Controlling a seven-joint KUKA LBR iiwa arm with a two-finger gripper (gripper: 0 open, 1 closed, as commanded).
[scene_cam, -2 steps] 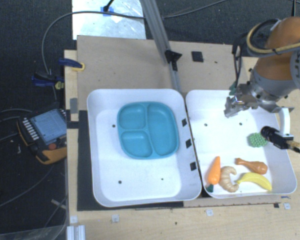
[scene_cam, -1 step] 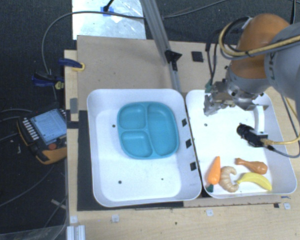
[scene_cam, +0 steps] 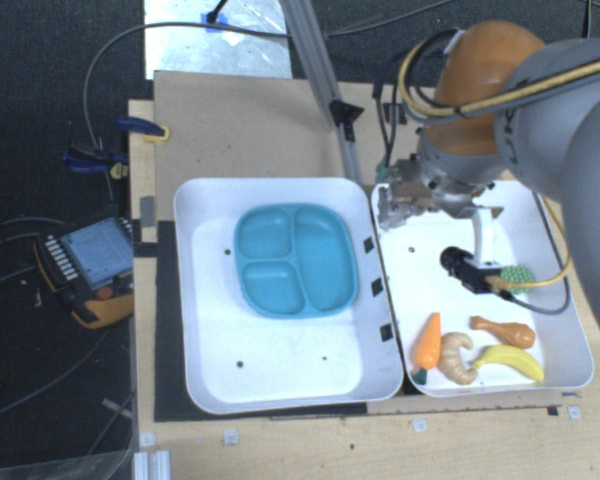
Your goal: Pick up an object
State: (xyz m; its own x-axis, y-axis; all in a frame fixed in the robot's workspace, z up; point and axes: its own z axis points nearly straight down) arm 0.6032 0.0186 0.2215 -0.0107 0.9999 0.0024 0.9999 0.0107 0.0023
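At the far left, off the surface (scene_cam: 250, 128), a small device with a blue face and a yellow-orange casing (scene_cam: 88, 263) lay on the dark floor among loose cables. Blue-handled clamps (scene_cam: 130, 128) gripped the surface's left edge.

The left bin (scene_cam: 210, 353) held one thing, a blue divided plate (scene_cam: 295, 258) with three compartments. It lay flat in the bin's upper middle, clear of all four walls. Small black clips (scene_cam: 377, 286) sat along the seam where the two bins met.

Just right of that seam, the tool (scene_cam: 395, 206) hung over the upper left corner of the right bin (scene_cam: 412, 283), close to the bin's left wall. Whether it was wide or narrow could not be told from this angle, and nothing could be seen held in it. The grey arm (scene_cam: 570, 118), with its orange band (scene_cam: 485, 53), reached in from the upper right and covered the bin's far corner.

The toy foods were gathered along the near edge of the right bin, well apart from the tool. An orange carrot (scene_cam: 427, 341) lay tilted, nearest the left wall. A beige curved piece (scene_cam: 458, 358) touched the carrot's right side. A yellow banana (scene_cam: 510, 364) lay just beside that piece, near the front wall. A brown drumstick (scene_cam: 503, 330) rested just above the banana. Further up the right side sat a small green piece (scene_cam: 519, 275), too small to name.
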